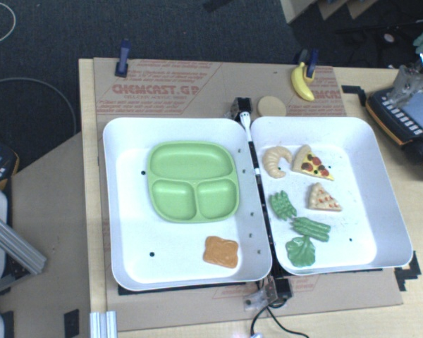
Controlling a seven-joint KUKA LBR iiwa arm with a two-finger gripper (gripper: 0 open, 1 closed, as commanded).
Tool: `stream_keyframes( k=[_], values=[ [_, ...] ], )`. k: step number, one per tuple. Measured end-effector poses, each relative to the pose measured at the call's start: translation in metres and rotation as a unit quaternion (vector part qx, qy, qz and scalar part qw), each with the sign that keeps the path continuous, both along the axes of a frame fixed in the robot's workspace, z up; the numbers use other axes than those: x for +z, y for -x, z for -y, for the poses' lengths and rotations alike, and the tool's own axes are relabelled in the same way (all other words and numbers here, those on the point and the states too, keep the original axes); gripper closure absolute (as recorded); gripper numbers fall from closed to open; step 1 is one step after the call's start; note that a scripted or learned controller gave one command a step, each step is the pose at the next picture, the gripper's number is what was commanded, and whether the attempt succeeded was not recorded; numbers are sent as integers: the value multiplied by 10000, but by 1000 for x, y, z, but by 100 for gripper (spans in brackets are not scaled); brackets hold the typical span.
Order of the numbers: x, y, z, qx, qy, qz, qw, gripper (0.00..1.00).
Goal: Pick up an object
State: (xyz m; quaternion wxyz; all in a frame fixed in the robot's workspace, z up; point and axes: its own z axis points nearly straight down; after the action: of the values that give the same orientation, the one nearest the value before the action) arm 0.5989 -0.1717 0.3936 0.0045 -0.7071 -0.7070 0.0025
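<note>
The croissant (276,160) is tan and curled like a moon, at about ten o'clock in the right bin (381,189). At three o'clock from it lies a pizza slice (311,164) with red dots. Another slice (323,198) and three green veggies (283,205) lie toward six. The left bin (123,210) holds a green tray (193,182) and a nugget (221,251). I cannot see the gripper, so I cannot tell its state.

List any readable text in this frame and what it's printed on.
"CHEMCAST GP", red print on the brown board under the bins, left of centre.
The same red print repeats at the board's upper right near the banana, partly covered and too blurred to read in full.
Smaller red lines around it: too small to read.
</note>
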Motion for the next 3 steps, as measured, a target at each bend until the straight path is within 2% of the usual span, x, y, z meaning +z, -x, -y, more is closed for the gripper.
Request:
stream_keyframes(
  k=[1,2,3],
  values=[
    [-125,-49,37,-10,9,7,10000,100],
    [64,-69,9,22,48,167,9998,100],
    [81,-44,52,-17,38,87,10000,100]
  ],
)
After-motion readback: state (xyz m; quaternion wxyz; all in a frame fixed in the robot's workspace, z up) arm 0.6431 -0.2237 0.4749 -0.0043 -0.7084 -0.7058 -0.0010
